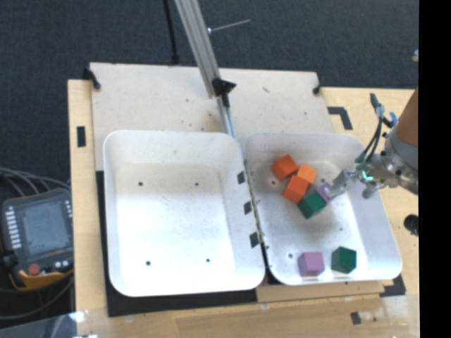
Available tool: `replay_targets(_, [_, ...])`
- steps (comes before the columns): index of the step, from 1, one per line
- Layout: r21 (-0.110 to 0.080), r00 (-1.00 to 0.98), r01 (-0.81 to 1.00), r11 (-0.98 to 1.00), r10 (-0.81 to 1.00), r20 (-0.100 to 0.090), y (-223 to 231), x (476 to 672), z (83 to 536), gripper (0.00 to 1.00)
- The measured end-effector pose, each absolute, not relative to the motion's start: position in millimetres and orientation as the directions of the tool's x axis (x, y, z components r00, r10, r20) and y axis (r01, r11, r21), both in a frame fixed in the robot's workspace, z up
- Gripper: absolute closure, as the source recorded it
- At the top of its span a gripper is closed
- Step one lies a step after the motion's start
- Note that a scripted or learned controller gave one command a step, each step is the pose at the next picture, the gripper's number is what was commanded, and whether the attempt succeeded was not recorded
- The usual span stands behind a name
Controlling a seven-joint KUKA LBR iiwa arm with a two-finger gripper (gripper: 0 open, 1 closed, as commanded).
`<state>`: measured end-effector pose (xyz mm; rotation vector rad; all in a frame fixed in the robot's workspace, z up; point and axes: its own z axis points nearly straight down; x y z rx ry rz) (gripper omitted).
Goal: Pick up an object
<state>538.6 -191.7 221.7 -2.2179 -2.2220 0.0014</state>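
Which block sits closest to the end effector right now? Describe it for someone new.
Look in the right-hand bin, at the cluster of blocks near its middle. The dark green cube sits at the cluster's lower edge, touching an orange block; the other green block lies apart, beside a purple one.

Three orange cubes (296, 177) and a tilted green cube (311, 204) sit clustered mid-way in the right bin (373, 255), a small purple piece (324, 191) beside them. Nearer, a purple cube (311, 263) and green cube (344, 259) sit side by side.

no legible text, labels, numbers or signs anywhere
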Motion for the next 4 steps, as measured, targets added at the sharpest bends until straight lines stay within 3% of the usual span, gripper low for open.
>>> replay_targets(1, [0.002, -0.001, 1.0, 0.001, 1.0, 0.0, -191.6, 539.5, 223.7, 0.0])
replay_targets(2, [-0.003, 0.0, 1.0, 0.0, 1.0, -0.001, -190.7, 548.6, 175.2, 0.0])
replay_targets(3, [-0.004, 0.001, 1.0, -0.001, 1.0, -0.001, -187.8, 539.8, 117.5, 0.0])
replay_targets(4, [0.004, 0.002, 1.0, -0.002, 1.0, 0.0, -189.4, 542.3, 101.4, 0.0])
